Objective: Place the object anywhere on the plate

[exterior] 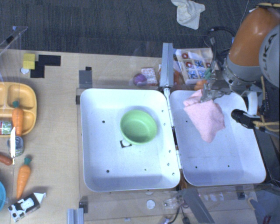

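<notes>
The end effector (209,94) sits over the far edge of the right bin (232,166), at the top corner of a pink cloth (205,116). Its fingers look pinched together on that upper corner of the cloth, which bunches up right beneath them, so it appears to be grasping the cloth. Above it, the grey wrist and the orange band of the arm (253,33) reach in from the right side of the view.

The pink cloth spreads down and toward the near side from the grasp point, its lower part lying on the floor of the right bin, in that bin's far-left area. It is well apart from the plate.

In the left bin (100,175) rests a green plate (139,127), round and dished like a shallow bowl, near the bin's middle, with a small dark mark just beside its near-left edge. Nothing lies on it.

Behind the bins, on the surface (52,144), are a purple object (139,79) and some printed packaging (194,63). At the far left stands a yellow divided tray (24,94) holding a toy carrot (17,121), and a second toy carrot (22,176) lies nearer on the surface. A crumpled white cloth (189,12) lies on the dark floor beyond.
</notes>
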{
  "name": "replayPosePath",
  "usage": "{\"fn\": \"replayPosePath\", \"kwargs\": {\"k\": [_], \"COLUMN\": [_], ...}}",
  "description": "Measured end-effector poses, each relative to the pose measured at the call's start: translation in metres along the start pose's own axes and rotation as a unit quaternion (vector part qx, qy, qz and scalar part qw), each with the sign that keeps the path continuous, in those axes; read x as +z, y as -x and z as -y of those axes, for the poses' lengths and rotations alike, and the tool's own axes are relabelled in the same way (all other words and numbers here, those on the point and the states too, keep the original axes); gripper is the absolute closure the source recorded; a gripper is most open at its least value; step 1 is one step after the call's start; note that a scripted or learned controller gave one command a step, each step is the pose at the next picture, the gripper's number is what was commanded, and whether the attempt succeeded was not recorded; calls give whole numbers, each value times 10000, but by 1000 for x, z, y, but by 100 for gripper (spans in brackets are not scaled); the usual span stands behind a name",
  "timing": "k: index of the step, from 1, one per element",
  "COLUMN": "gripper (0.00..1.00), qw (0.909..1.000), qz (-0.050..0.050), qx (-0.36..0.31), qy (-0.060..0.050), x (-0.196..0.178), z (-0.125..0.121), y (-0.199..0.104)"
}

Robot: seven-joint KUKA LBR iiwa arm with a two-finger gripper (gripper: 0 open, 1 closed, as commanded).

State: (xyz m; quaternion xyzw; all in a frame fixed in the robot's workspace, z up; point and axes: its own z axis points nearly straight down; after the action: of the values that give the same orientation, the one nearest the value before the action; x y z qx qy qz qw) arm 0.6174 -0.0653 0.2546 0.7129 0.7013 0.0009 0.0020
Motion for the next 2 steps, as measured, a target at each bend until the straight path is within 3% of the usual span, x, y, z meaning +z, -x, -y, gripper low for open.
{"fn": "replayPosePath", "kwargs": {"k": [1, 2], "gripper": [100, 100], "qw": [9975, 9930], "qz": [0, -13], "qx": [-707, -1181], "qy": [14, 15], "x": [-6, -18], "z": [-52, 4], "y": [-15, -92]}}
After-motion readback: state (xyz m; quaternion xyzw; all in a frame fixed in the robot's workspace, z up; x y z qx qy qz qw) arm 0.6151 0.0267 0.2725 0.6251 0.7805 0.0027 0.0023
